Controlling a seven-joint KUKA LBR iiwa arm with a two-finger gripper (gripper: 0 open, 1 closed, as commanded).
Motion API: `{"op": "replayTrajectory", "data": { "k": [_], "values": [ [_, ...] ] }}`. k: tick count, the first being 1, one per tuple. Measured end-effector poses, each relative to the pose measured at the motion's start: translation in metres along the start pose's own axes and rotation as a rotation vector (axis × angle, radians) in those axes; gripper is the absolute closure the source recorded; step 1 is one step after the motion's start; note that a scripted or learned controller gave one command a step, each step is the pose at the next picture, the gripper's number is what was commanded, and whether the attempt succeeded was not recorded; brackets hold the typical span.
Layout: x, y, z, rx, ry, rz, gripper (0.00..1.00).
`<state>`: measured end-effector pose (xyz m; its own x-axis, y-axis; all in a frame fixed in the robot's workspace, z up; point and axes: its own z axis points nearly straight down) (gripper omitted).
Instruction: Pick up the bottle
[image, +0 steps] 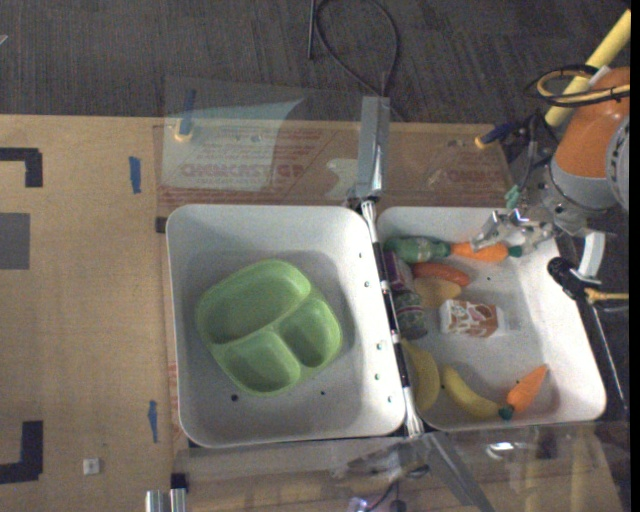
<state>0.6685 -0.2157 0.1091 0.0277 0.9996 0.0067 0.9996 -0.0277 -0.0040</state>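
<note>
The left bin (190, 250) holds a green plate (268, 325) with 3 parts. In the right bin (560, 400) lie 2 yellow bananas (470, 393), a small carton (470, 318), and an orange carrot (526, 388) near the front corner. Both bins sit on a brown counter (80, 300).

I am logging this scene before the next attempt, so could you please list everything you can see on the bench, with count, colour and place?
Bins: two, white, side by side on the bench.
Divided plate: one, green, in the left bin.
Bottle: one, green, lying at the top of the right bin.
Carrots: two, orange; one by the bottle, one at the lower right.
Bananas: two, yellow, along the right bin's lower edge.
Small carton: one, white and red, mid right bin.
Arm: one, grey with an orange band, at upper right.
Gripper: one, above the right bin's top edge.
</note>
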Motion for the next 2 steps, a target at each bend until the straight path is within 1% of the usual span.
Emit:
{"op": "replayTrajectory", "data": {
  "k": [1,2],
  "values": [
    [-0.003,0.004,-0.019,-0.018,-0.011,-0.001,1.00],
    [0.073,-0.037,-0.167,-0.007,-0.007,0.080,1.00]
  ]
}}
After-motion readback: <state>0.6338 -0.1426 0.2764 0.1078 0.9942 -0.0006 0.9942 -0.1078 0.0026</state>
